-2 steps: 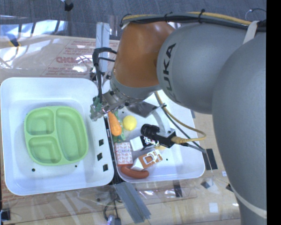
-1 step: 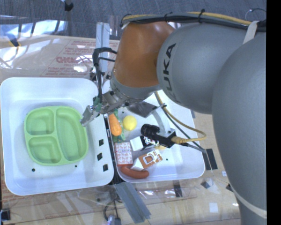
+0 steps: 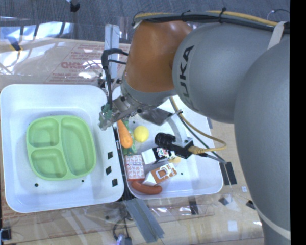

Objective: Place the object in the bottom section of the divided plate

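Risk of a missed pick: gripper [image 3: 108, 117] aperture hidden, cannot tell, poised beside carrot [image 3: 124, 134], crowded by lemon [image 3: 141, 133].

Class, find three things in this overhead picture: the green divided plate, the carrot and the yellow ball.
green divided plate [image 3: 61, 120]: camera view, on the ridge between its sections, in the left bin.
carrot [image 3: 125, 135]: camera view, on its orange middle, in the right bin.
yellow ball [image 3: 141, 133]: camera view, on its centre, right of the carrot.

Matt green plastic plate [image 3: 61, 147], glossy white bins [image 3: 10, 137]
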Available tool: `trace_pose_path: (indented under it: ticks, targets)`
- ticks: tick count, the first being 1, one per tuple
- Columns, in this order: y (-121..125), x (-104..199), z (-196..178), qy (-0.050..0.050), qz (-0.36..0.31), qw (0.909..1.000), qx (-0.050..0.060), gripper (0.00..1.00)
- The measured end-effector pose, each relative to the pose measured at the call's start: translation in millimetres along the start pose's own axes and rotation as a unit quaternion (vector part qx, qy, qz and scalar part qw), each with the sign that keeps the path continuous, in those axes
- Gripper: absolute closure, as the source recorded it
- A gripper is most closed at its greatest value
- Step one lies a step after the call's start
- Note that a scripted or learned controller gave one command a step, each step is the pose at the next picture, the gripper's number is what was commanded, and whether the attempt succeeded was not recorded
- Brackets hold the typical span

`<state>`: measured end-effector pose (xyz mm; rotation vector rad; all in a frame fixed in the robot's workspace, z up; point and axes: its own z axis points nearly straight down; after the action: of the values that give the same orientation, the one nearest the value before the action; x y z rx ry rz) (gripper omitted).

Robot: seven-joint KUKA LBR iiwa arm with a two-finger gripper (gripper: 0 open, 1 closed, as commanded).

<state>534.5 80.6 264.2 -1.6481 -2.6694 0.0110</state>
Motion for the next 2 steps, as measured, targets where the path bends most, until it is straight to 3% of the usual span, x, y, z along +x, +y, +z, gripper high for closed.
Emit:
trace_pose_path:
  ticks: [1, 2]
  targets:
    - [0.0, 0.0, 0.0, 0.000, 0.000, 1.0000, 0.000, 0.00]
    - [1.4, 0.0, -8.3, 0.000, -0.003, 1.0000, 0.001, 1.00]
